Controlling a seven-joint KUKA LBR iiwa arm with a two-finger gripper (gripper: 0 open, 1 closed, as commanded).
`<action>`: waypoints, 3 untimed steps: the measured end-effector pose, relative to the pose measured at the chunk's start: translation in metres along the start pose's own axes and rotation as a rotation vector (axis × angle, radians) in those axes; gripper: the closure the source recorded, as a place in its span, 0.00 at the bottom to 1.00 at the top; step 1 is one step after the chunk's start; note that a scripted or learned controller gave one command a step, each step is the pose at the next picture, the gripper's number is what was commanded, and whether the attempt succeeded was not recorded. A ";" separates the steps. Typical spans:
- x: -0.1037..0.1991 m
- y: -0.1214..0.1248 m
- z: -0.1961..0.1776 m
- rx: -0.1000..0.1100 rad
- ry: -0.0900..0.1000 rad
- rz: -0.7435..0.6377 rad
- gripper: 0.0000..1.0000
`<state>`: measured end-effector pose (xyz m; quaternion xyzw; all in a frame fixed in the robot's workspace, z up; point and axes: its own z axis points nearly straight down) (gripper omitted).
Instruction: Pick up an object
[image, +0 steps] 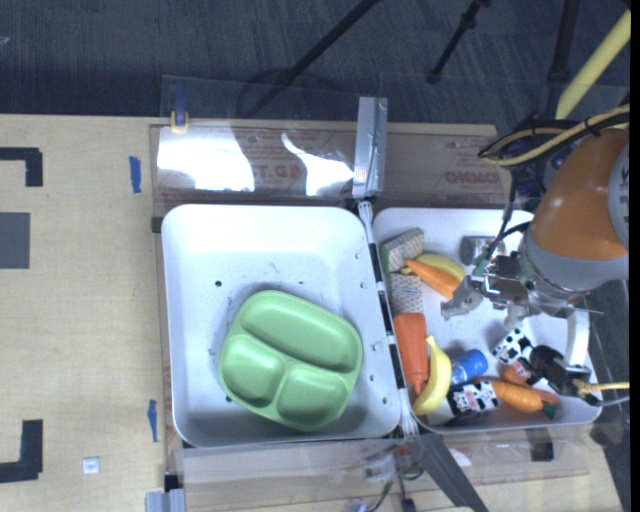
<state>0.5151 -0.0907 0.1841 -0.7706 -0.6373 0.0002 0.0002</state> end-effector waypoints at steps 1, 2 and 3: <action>-0.018 0.070 -0.008 -0.001 -0.001 -0.024 0.00; 0.010 0.106 0.090 -0.015 0.000 -0.347 0.00; 0.012 0.107 0.079 -0.019 0.000 -0.348 1.00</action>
